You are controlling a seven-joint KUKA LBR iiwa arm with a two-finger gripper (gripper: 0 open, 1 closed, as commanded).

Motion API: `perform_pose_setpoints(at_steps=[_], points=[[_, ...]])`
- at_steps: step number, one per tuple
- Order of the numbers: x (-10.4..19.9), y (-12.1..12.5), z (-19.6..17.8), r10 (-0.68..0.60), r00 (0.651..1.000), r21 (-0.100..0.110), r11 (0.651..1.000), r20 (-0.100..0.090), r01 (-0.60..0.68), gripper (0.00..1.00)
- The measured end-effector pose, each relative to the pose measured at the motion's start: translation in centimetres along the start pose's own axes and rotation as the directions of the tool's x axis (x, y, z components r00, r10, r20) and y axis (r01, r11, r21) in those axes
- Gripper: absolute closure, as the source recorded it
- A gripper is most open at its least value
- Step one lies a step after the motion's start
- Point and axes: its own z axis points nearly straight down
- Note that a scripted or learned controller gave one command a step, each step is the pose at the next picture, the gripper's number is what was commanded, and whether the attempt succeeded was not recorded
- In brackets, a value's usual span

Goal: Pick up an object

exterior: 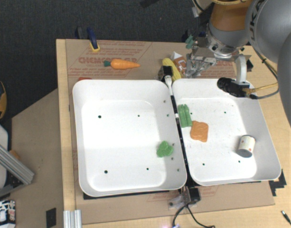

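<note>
Bins side by side on the surface: the right bin (259, 127) holds an orange toy slab (199, 131), flat and likely light, best pinched across its width; a small white cylinder (245, 145) may roll. Gripper (198, 66) hovers beyond the rim, jaw state unclear

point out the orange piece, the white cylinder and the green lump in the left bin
orange piece (199, 131), camera view, middle of its top face
white cylinder (245, 145), camera view, middle of its side
green lump (164, 149), camera view, its centre
</note>
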Motion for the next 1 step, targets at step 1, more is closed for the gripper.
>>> perform_pose_setpoints(at_steps=[1], points=[[7.13, -5.08, -2.31, -0.001, 1.000, 0.002, 1.000, -0.001, 0.001, 1.00]])
